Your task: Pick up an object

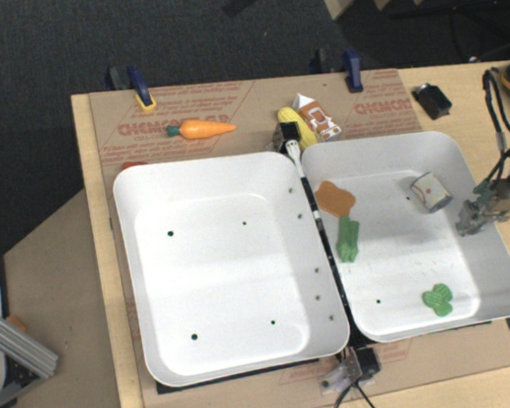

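Camera view from above catches the gripper [472, 217] at the right rim of the right white bin [486, 305], its arm cut off by the frame edge and too blurred to read, so I cannot tell its state. Nearest it lies a small pale cube with a red mark [429, 192], just up-left. A flat orange-brown piece [335, 198], a green block [348, 240] and a green leafy lump [438, 299] lie farther off.

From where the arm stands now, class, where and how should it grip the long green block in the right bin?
Grip the green block across its narrow middle, coming straight down. It lies flat, lengthwise up the bin, both long sides free; the brown piece touches only its top end.
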`<state>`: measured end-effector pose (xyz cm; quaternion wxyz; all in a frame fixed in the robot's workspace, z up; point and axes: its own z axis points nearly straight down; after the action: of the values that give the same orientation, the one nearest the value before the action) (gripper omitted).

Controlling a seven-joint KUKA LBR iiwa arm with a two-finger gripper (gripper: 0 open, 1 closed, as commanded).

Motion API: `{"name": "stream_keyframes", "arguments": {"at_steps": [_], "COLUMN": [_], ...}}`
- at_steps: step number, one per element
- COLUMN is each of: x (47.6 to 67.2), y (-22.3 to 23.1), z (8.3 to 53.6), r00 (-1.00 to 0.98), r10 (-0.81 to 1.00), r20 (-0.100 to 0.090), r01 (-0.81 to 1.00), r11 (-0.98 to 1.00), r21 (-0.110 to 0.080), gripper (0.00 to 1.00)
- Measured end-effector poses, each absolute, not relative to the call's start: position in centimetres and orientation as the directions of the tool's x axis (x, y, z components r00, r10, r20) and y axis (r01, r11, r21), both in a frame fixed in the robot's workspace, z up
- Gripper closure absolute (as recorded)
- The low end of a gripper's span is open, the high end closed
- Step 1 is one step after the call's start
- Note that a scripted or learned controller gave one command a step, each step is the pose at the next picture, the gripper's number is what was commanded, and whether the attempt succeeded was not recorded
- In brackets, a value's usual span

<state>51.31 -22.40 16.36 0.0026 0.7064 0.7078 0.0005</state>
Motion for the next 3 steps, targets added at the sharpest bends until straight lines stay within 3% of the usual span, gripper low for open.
{"name": "stream_keyframes", "arguments": {"at_steps": [1, 2, 3], "x": [48.1, 59.2, 66.9], "y": [-22.3, -14.9, -8.1], "z": [9.7, 8.5, 19.2], "r00": [0.002, -0.011, -0.009], "r10": [1.000, 1.000, 1.000], "r20": [0.003, 0.000, -0.002], "r01": [1.000, 1.000, 1.000], "r11": [-0.002, 0.011, 0.009], "r21": [-0.005, 0.010, 0.015], "gripper": [1.00, 1.00, 1.00]}}
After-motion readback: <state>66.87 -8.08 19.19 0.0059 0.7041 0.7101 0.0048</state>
